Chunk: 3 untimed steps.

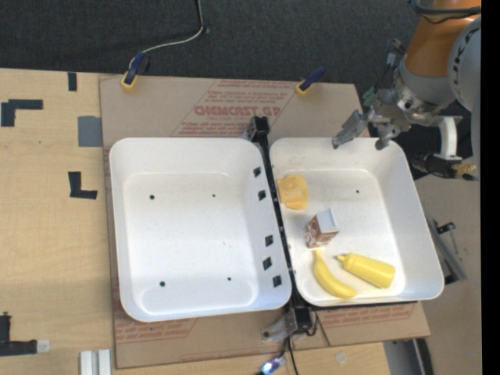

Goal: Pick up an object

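Camera view shows the tool (361, 134) hanging above the far edge of the right bin (406, 209), its two fingers spread apart with nothing between them. In that bin a pale yellow round piece (294, 191) lies by the dividing edge, a small brown-and-white carton (322, 228) sits mid-bin, and a banana (332, 278) and a yellow bottle (368, 268) lie along its near edge. The left bin (125, 209) sits beside it on the worktop (47, 209).

Banana (331, 278) yellow; bottle (367, 268) yellow; carton (322, 228) brown-white; bins (187, 162) white.
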Tool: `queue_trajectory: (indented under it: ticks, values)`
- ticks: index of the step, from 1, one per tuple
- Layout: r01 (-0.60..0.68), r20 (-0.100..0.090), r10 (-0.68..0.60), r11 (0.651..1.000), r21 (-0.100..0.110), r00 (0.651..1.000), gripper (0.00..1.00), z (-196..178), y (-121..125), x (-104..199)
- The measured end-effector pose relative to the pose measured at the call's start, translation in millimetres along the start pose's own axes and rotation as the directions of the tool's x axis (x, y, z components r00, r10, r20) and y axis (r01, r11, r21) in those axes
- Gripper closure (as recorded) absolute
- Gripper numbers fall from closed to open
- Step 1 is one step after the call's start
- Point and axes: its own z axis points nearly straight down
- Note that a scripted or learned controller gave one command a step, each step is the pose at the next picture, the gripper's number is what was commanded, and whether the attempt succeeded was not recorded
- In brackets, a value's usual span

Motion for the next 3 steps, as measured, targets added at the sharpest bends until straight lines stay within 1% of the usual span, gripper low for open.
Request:
queue_trajectory:
  ticks: [1,2,3]
  values:
    - [0.014,-0.005,-0.014,1.0,0.002,1.0,0.0,34,5,154]
    - [0.007,0.0,-0.007,1.0,0.003,1.0,0.0,52,4,216]
    - [0.007,-0.001,-0.007,1.0,-0.002,1.0,0.0,27,5,281]
